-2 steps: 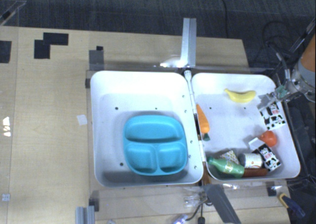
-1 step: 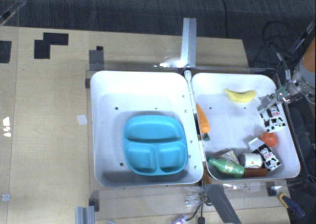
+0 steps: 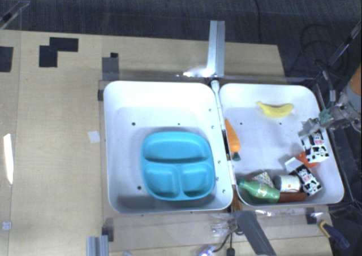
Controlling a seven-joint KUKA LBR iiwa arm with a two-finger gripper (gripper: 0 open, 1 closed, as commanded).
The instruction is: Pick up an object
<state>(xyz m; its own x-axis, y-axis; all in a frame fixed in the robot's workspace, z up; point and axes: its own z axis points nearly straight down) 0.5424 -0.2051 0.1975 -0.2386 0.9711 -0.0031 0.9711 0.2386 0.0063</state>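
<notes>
Hovering at the right rim of the right shallow white bin, the gripper sits just above a small black-and-white patterned carton; whether its jaws are apart or together I cannot tell, since the metal parts blur into the bin's edge. Nothing appears lifted, so the pick seems not yet made, with the whole grasp and raise left to do.

Candidate objects all lie in that bin: a yellow plastic banana near the far wall, an orange carrot-shaped toy against the divider, and a crowded cluster along the near wall, including a green bottle, a white cup and a second patterned carton. The left shallow white bin holds a blue sectioned plastic tray.

Open floor spreads across the middle of the right bin, giving the banana clear approach. The cluster is tight, and the cartons sit close to the right wall, which probably limits descent there.
</notes>
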